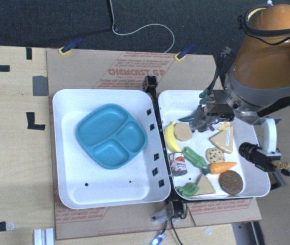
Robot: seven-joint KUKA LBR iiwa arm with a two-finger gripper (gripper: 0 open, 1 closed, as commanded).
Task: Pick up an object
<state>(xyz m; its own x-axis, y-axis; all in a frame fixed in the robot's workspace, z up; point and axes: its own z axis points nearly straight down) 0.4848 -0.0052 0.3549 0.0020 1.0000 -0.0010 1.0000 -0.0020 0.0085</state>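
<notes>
Our claw (206,117) hangs low over the right bin (252,190), near its back edge, beside the round biscuit (183,132) — likely our target; we cannot tell its grip state

Right white bin (259,188) was packed w/ toy food; left white bin (66,137) had room around blue divided plastic plate (111,135).

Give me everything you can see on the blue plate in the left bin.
The blue divided plate looks like smooth plastic, rounded at the corners, with three compartments: one large toward the upper left, two smaller toward the lower right. Nothing lies in them. It lies flat on the floor of the left bin, turned at a slant to the walls and apart from them. The gripper is over the right bin.
</notes>
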